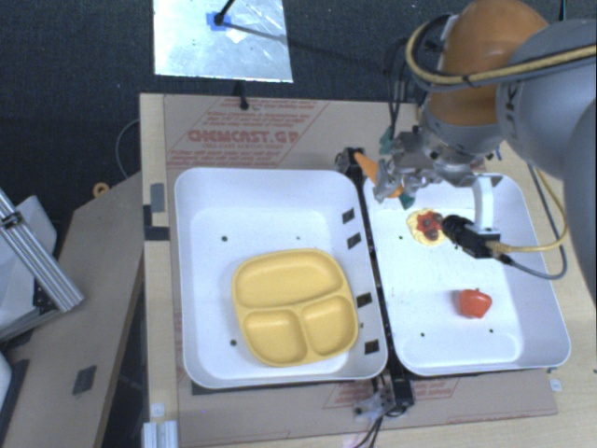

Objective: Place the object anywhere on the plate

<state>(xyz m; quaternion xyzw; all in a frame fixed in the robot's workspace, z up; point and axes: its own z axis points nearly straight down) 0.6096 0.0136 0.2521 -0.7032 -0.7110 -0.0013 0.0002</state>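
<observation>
A yellow plate (294, 317) with three compartments lies in the left bin (215, 203), toward its front. My gripper (394, 183) hangs over the back left corner of the right bin (522, 343), beside the divider between the bins. A small orange piece (367, 166), carrot-like, shows right at the gripper's left side; whether it is gripped cannot be told. A flat yellow toy with red topping (424, 227) lies just in front of the gripper on the bin floor. A red toy fruit (474, 302) sits further forward in the right bin.
The grey arm with its orange band (485, 54) comes in from the upper right above the right bin's back. A black cable fitting (466, 236) hangs beside the yellow toy. A shiny sheet (222, 26) lies behind the bench.
</observation>
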